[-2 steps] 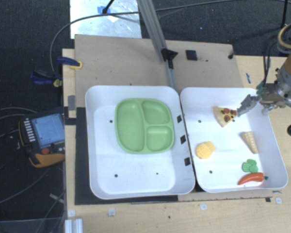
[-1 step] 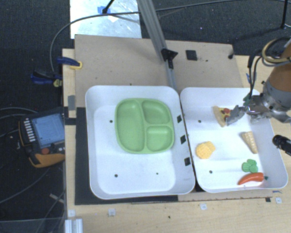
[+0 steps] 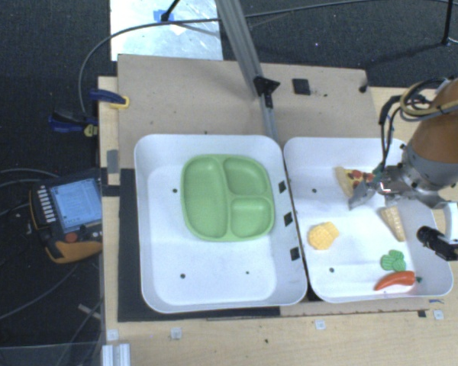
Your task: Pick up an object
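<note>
Pizza slice (image 3: 352,180) lies in the right bin (image 3: 313,280), touching our end effector (image 3: 364,194) on its upper-left side, long axis running up-left to down-right. We cannot tell how the end effector stands. Corn cob (image 3: 323,235) sits lower left.

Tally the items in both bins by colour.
Green: 2, the divided plate and the small leafy vegetable
Yellow: 1, the corn piece
Red: 1, the chili pepper
Tan: 2, the pizza slice and the cone-shaped wedge
Total: 6
</note>
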Robot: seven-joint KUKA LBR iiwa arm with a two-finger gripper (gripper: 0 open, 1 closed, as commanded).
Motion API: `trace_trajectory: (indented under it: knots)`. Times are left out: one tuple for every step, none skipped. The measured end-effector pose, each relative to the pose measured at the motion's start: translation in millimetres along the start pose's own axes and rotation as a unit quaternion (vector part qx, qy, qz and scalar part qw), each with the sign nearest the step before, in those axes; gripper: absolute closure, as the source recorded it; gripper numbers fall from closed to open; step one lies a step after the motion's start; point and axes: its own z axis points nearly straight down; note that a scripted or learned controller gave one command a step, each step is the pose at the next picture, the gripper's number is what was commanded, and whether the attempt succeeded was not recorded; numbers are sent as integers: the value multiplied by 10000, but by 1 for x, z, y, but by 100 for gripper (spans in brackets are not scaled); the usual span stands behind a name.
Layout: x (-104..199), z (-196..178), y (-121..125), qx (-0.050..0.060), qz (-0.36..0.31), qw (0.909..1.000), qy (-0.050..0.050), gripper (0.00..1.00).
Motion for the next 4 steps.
trace_trajectory:
  knots:
    - [0, -14, 2, -37, -2, 10000, -8, 100]
    - [5, -77, 2, -54, -23, 10000, -11, 100]
    - [4, -132, 4, -52, -25, 10000, -12, 100]
    - [59, -116, -4, -14, -44, 10000, 9, 100]
